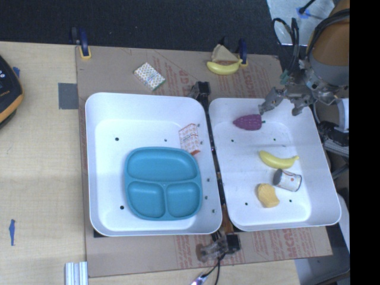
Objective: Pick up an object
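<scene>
Wooden desk [41, 159] under a cardboard sheet carries two shallow white bins side by side. Task's likely thing: the purple grape-like piece [248, 122], lying in the upper left part of the right bin [320, 159], its long axis roughly across the frame, the narrower end toward the right. Just above and right of it hangs the tool [285, 101], its fingers spread apart with nothing between them, at the bin's upper rim. Judged step: approach before the grasp. To do it well, the tool should shift left and down until centred over the piece, with the fingers closing across its short width rather than along its length. Lower in the same bin lie a yellow banana [278, 158], a small grey-and-white can [287, 180] and a yellow lump [268, 195]. Left bin [95, 159] holds a blue divided tray [162, 181] and a small red-and-white packet [189, 138].
</scene>
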`<state>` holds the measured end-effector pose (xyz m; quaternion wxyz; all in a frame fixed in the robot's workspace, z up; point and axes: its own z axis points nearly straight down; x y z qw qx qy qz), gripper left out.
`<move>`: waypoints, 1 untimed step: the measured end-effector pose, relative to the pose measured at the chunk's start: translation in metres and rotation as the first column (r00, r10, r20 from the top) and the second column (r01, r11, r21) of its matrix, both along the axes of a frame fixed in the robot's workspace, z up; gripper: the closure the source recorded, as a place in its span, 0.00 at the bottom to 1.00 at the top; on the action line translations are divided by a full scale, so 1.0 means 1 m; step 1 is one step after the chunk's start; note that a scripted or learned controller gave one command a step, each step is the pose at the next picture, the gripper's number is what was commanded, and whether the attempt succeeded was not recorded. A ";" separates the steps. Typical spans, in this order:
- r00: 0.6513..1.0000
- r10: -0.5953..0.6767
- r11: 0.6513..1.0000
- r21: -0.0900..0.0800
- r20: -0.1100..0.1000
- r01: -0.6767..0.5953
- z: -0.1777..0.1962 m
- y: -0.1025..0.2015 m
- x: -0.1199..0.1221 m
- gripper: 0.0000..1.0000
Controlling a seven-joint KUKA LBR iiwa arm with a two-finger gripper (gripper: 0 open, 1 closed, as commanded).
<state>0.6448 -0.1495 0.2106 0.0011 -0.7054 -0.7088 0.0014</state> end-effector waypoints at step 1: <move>1.000 0.000 1.000 0.000 -0.002 0.000 -0.120 -0.008 -0.053 0.00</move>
